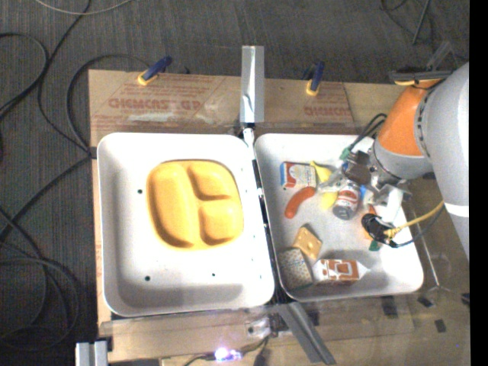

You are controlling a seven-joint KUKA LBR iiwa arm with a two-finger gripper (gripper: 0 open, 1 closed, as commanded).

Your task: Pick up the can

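Observation:
The can [346,203], small with a red and white label and a silver top, lies in the right bin [404,273] near its upper middle. My gripper [360,183] hangs right over the can's upper right side, at the end of the grey arm with the orange band [402,132]. The gripper's body hides part of the can. Whether it touches the can is not visible.
Around the can lie a yellow piece [328,191], a red sausage [299,201] and a red and white carton [297,174]. Lower down are a cracker [308,240], a brown square [293,264] and a small box [338,270]. A yellow divided tray [197,203] sits in the left bin [122,273].

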